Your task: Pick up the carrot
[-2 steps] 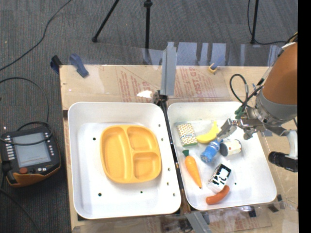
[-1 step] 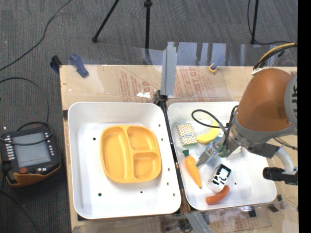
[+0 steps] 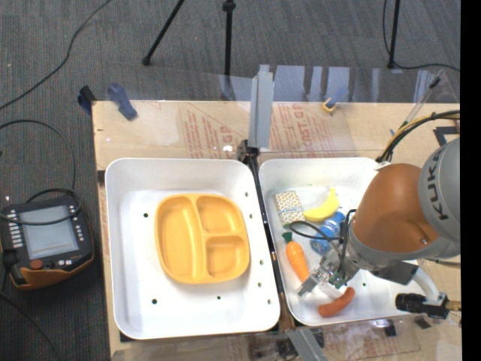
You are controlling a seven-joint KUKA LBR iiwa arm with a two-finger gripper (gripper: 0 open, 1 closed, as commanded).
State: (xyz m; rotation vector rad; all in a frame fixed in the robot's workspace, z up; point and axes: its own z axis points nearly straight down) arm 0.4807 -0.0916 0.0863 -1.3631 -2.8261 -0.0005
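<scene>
Carrot (image 3: 297,261) lies in the right bin (image 3: 361,168), near its left wall and toward the front edge, leaf end pointing to the back. The gripper (image 3: 319,280) hangs just beside it on the right; whether the pincer is open or closed I cannot tell from this view. One risk, in my judgement: the tool sits between the carrot and the sausage (image 3: 336,302), so a small offset can push the carrot against the wall or catch the sausage instead. I count one carrot, one sausage, one banana (image 3: 322,206), one patterned packet (image 3: 288,205), and one yellow plate (image 3: 201,238) in the left bin (image 3: 120,201).
</scene>
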